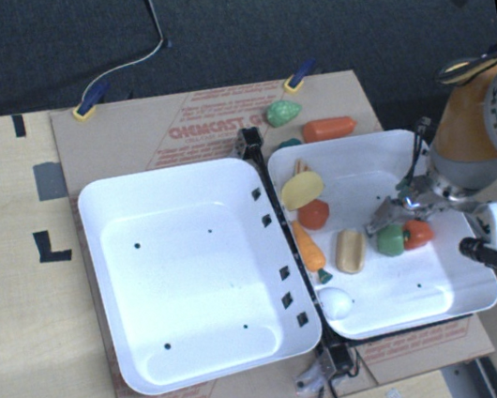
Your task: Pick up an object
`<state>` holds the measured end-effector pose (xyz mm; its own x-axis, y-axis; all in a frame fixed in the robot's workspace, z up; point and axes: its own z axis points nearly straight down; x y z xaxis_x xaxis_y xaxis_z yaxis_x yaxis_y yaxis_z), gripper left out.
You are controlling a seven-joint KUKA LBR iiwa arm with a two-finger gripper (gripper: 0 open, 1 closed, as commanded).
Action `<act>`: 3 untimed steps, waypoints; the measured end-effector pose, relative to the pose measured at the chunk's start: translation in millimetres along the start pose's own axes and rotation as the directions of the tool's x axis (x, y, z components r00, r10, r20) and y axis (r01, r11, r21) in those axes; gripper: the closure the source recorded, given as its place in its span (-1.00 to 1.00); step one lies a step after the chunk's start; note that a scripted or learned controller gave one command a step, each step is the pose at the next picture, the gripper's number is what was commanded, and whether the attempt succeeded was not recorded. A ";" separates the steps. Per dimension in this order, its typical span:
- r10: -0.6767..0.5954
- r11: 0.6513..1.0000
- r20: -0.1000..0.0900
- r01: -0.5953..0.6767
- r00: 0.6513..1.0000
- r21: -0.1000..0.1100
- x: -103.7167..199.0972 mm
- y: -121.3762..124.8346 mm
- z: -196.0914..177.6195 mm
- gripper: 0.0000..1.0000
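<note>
White bins point(187, 280). Yellow lemon point(301, 190), red tomato point(314, 214), orange carrot point(309, 247), tan roll point(349, 251), white egg point(334, 303), green-and-red pepper point(402, 238). Brown cardboard point(207, 124), red print. Grey arm point(479, 129), orange band.

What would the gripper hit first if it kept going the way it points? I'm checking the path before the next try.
Probably the green and red toy right below the gripper, though depth is unclear.

We look down from one fixed camera above the bench point(16, 282), tilted at a slant, far enough back to take in both bins point(170, 183) whole. The arm point(474, 129) enters from our right; its far edge is perhaps cropped.
</note>
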<state>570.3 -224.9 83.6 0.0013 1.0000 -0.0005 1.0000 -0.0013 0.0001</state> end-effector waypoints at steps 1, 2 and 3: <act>-0.002 1.000 0.003 0.002 1.000 -0.003 0.7 1.6 -12.3 1.00; -0.005 1.000 0.000 0.005 1.000 -0.002 2.2 50.5 -1.2 1.00; -0.004 1.000 0.001 0.004 1.000 -0.004 2.1 97.1 -1.6 1.00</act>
<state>667.4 -222.9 85.2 -0.0031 1.0000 -0.0013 1.0000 0.0031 0.0041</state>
